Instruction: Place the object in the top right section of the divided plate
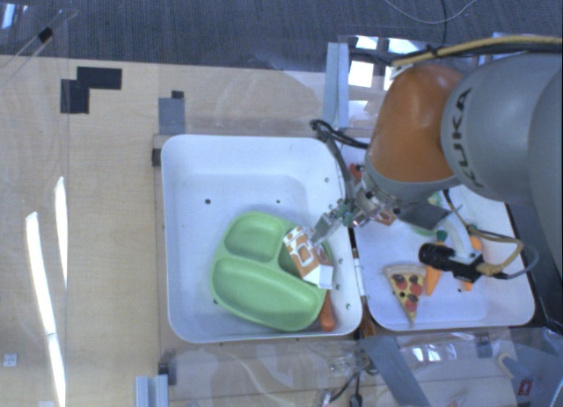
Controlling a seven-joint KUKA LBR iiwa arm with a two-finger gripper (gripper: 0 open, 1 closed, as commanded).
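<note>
Hand over the green divided plate's right edge

The hand (327, 223) hangs just above a small orange-and-white carton (302, 253) lying in the divided plate (264, 291); I cannot tell its finger state. An orange piece (327, 315) lies against the plate's lower right rim. A toy pizza slice (405, 288) sits in the right bin (493, 313).
</note>
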